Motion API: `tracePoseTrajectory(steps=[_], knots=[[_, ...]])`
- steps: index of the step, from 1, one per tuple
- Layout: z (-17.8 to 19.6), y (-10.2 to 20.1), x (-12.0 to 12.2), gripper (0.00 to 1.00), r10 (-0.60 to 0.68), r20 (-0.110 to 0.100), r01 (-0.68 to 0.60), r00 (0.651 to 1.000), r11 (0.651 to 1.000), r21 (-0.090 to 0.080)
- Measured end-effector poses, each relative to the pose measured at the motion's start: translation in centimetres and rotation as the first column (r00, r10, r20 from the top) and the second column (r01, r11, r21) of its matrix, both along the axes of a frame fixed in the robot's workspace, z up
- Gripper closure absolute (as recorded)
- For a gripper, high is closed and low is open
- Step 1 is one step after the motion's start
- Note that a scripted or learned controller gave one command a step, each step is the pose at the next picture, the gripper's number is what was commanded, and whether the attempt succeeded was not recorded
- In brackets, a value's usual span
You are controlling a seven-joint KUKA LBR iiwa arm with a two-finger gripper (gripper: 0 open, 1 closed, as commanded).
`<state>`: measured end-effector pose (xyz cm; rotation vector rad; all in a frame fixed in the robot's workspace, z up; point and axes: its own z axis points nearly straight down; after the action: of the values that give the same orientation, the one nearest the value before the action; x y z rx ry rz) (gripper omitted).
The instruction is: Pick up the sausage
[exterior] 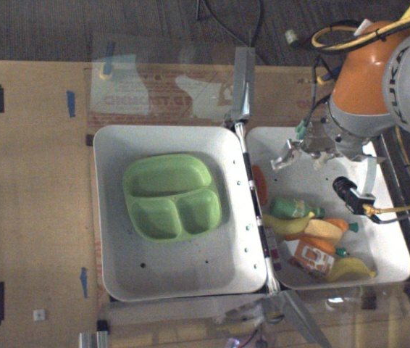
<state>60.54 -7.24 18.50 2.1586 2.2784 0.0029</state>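
gripper hangs over the upper part of the right bin, can't tell how its jaws stand. sausage lies against that bin's left wall, just above the green bottle and banana. green tray sits in the left bin.

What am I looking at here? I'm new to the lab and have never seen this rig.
One camera looks down at a slant on a bench with two white bins. The grey and orange shape at the right is a robot arm; its gripper hangs above the right bin, holding nothing. That bin holds toy food: a reddish sausage by its left wall, a green bottle, two bananas and a small carton. The left bin holds a green divided plate.
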Motion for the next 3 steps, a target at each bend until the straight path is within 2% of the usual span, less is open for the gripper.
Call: tracePoseTrajectory(steps=[1,2,3], knots=[[-7.2,-3.7,-4.2,0.00,0.106,0.025,-0.106,0.994,0.994,0.000],[-9.3,-2.4,-4.9,0.00,0.274,0.016,-0.274,0.961,0.962,-0.006],[-8.4,-2.7,-5.0,1.00,0.269,0.016,-0.269,0.963,0.963,-0.005]])
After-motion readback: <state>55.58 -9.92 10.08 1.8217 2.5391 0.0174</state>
